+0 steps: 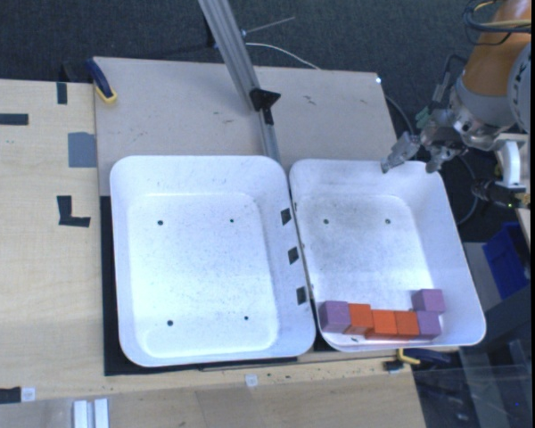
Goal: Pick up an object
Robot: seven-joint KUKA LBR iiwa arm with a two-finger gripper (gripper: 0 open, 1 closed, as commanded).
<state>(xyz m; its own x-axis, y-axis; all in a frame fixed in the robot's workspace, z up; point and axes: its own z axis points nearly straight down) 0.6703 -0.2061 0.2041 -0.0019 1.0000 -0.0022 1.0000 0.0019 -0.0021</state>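
Camera view: boxy purple blocks (336, 314), orange blocks (385, 322).

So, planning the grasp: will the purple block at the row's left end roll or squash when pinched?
The purple block looks cube-shaped and flat-faced, so it probably won't roll. Its crisp edges suggest it's stiff. It touches an orange block near the bin wall, so a push may jam it.

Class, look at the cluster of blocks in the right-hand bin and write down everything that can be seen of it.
The cluster of blocks lies along the near wall of the right bin, toward its near right corner. It looks like small matte cubes: purple ones at the left end and right end, with one more purple cube stacked or set behind at the right, and orange cubes between. They sit pressed together in a row, touching the bin floor. The tool is at the bin's far rim, well apart.
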